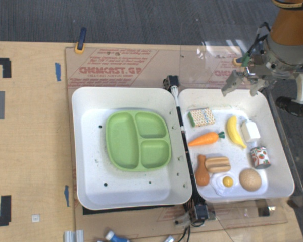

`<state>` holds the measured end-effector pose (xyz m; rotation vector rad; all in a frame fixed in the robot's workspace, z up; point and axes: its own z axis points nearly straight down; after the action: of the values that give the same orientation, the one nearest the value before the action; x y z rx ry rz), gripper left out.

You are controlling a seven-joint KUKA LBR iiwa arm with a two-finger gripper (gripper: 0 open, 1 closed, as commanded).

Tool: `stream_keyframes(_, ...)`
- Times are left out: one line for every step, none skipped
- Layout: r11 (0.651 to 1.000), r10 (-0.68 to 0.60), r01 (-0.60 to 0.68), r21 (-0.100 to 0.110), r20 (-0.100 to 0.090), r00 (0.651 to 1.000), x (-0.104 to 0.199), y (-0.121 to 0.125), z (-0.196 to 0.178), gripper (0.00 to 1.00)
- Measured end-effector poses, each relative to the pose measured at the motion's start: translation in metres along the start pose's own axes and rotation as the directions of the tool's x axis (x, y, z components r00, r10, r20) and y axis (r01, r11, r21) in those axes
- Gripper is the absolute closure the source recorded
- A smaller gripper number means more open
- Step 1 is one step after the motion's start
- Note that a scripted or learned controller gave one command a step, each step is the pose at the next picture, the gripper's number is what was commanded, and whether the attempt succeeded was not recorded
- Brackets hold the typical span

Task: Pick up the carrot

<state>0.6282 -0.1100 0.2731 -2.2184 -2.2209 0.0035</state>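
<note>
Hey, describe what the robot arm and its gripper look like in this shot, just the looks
The arm enters at the upper right with a broad orange band above a grey wrist section. Thin dark cables loop beside the wrist, near a small green and yellow fitting. The gripper is metallic grey, with two slim fingers.

Arm reaching in from the upper right

The grey arm (288, 19) with its orange band angles down-left; the gripper (242, 86) hangs with its two fingers spread apart, holding nothing.
</note>
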Motion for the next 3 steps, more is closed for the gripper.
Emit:
stream_keyframes(0.994,-0.105,0.105,0.007,-0.004,0.994,0.064,-0.035,0.093,0.0)
stream_keyframes(0.991,-0.135,0.135,0.003,-0.001,0.991,0.059,-0.117,0.09,0.0)
stream_keyframes(0.998,0.062,-0.062,-0.006,0.001,0.998,0.057,-0.033,0.089,0.0)
